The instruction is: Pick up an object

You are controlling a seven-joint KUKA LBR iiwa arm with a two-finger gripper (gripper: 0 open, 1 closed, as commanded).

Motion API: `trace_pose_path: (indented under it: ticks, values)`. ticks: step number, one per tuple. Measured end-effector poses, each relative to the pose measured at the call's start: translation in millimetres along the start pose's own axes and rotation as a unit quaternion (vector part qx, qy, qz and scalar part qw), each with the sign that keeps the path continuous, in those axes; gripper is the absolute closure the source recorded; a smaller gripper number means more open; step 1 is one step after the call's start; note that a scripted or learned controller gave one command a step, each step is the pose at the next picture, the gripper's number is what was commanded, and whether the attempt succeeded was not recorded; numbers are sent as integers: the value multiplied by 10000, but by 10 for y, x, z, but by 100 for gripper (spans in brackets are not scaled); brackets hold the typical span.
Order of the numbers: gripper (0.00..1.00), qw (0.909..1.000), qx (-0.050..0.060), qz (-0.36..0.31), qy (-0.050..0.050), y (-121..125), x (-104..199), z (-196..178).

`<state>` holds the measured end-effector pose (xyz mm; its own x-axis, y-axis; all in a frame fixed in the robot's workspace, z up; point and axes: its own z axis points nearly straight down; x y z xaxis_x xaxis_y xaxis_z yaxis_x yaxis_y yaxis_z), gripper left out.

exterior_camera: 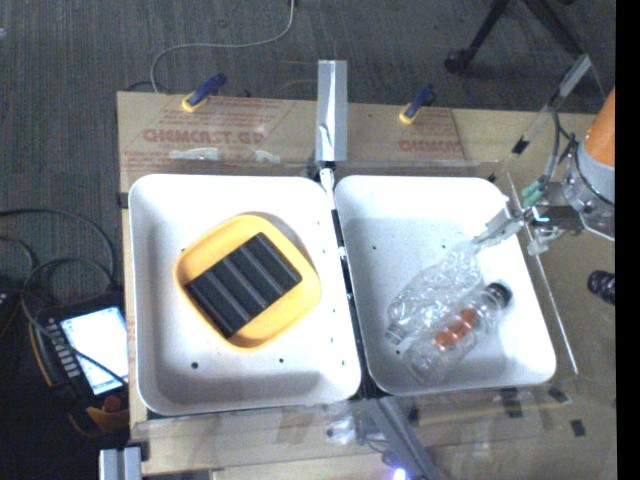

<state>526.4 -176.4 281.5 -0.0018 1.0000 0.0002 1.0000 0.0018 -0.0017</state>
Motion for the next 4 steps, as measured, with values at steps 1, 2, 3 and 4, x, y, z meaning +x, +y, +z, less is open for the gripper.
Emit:
trace_pose_path:
  ticks: [1, 2, 3, 4]
  values:
    - [0, 9960, 4, -889, 10, -227, 124, 1557]
    - [0, 9986, -7, -526, -2, 473, 187, 1449]
    - [0, 9938, -92, -1104, -44, 1160, 313, 1834]
    - [0, 9988, -12, -493, -17, 1125, 401, 663]
